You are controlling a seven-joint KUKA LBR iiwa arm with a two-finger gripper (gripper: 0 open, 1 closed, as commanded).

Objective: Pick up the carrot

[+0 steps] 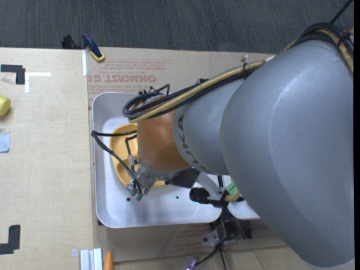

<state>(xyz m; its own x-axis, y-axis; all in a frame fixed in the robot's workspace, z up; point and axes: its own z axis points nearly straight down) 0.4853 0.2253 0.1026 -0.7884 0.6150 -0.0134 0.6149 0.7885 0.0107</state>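
Tool [135, 194] low in white bin [115, 214], touching yellow bowl's [120, 151] rim.

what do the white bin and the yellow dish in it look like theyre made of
White bin: most likely moulded plastic, going by its smooth, faintly glossy surface, rounded corners and soft rim. Yellow dish: probably plastic too, with an even yellow-orange colour and a thin raised rim; the arm covers most of it, so this is less certain.

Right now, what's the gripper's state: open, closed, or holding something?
Gripper: low over the white bin, beside a yellow object; state cannot be told.
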